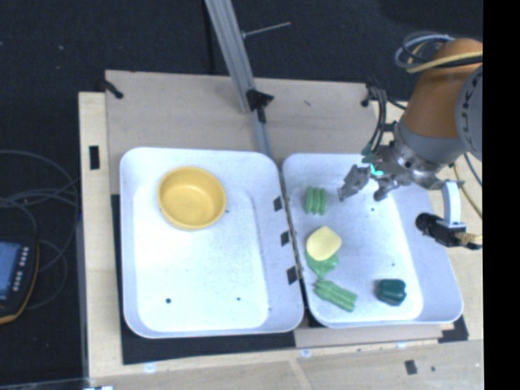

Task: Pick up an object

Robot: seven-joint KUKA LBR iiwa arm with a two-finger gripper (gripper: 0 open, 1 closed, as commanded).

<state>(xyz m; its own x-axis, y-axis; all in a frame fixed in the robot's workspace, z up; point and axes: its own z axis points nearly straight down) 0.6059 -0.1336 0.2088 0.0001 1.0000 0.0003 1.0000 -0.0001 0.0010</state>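
I saw the jaws [367,184] spread apart with nothing between them, up over the far end of the right bin [422,299]. A small green toy [315,201] lay just beside them, with a yellow toy [322,243] nearer me.

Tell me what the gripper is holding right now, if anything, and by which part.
Nothing. The gripper hangs open above the right bin, with only white floor between its fingers.
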